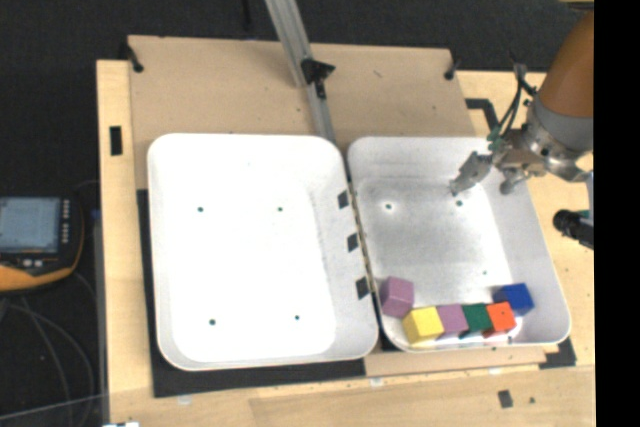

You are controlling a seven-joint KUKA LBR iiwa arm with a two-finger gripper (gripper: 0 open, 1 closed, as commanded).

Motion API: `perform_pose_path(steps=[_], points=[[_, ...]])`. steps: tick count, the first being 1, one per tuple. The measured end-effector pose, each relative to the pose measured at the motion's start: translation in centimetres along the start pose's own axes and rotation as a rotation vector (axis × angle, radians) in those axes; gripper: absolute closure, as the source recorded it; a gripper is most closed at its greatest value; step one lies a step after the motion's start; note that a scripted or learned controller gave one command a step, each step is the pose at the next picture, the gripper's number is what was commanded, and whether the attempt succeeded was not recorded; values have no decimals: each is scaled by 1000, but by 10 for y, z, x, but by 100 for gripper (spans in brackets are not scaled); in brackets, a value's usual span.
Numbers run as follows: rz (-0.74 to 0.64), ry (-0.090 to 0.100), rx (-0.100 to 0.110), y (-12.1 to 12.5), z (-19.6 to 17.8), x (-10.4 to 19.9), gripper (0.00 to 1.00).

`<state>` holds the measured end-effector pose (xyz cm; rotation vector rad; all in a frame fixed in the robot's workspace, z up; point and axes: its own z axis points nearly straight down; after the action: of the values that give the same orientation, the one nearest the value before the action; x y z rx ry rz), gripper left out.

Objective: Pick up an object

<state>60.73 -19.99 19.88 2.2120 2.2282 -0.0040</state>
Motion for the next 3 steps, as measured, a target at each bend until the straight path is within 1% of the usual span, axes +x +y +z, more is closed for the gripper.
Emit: perform_pose_path(steps=[1, 2, 3], points=[[-6, -2, -2, 1, -11, -1, 100], [1, 3, 1, -22, 102, 96, 100], [5, 3, -8, -81, -2, 116, 100]])
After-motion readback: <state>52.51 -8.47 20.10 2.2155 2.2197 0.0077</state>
